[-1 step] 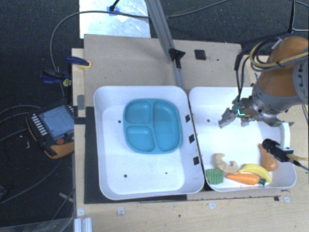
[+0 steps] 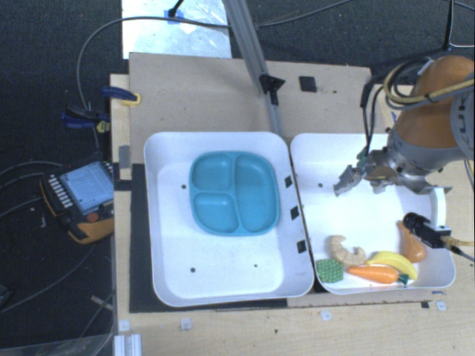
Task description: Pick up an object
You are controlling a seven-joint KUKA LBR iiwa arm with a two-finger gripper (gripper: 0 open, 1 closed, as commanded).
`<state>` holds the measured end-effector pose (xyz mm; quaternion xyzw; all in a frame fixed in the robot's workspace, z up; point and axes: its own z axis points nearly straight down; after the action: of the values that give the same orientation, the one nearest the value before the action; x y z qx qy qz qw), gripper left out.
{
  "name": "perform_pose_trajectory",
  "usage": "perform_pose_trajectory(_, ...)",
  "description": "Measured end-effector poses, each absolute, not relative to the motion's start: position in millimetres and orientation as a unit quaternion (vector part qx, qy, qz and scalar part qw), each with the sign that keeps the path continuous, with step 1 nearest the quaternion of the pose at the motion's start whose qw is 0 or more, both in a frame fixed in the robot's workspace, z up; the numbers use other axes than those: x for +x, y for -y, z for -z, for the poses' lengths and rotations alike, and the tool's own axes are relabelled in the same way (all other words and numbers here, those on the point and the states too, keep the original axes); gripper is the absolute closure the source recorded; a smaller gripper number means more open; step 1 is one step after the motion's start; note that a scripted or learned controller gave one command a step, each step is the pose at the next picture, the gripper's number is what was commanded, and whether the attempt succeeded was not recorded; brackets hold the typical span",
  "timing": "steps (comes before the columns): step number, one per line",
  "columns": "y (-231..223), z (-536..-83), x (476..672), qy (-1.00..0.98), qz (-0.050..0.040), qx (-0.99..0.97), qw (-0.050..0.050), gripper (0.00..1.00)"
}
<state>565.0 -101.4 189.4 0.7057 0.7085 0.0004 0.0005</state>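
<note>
My gripper [image 2: 361, 185] hangs over the bare upper part of the right bin [image 2: 319, 158], its two grey fingers spread open with nothing between them. The toy foods lie along the bin's near edge, well below the gripper. These are a beige curled piece [image 2: 346, 251], a green square [image 2: 330, 271], an orange carrot [image 2: 373, 274], a yellow banana [image 2: 393, 260] and a brown-orange piece [image 2: 413, 248] by the right wall.
The left bin [image 2: 171, 273] holds a blue divided plate [image 2: 236, 193]. A grey pole [image 2: 249, 32] slants across the bench behind the bins. A handheld device [image 2: 82, 195] and cables lie on the floor to the left.
</note>
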Motion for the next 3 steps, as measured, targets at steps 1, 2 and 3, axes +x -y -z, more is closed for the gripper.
perform_pose_trajectory(1, 103.4, -128.5, 568.0, -0.708, 0.0001, 0.706, 0.000, 0.00)
perform_pose_trajectory(2, 103.5, -84.9, 569.8, -0.707, -0.0012, 0.707, 0.001, 0.00)
perform_pose_trajectory(3, 103.6, -98.6, 572.1, -0.708, -0.0035, 0.707, 0.004, 1.00)
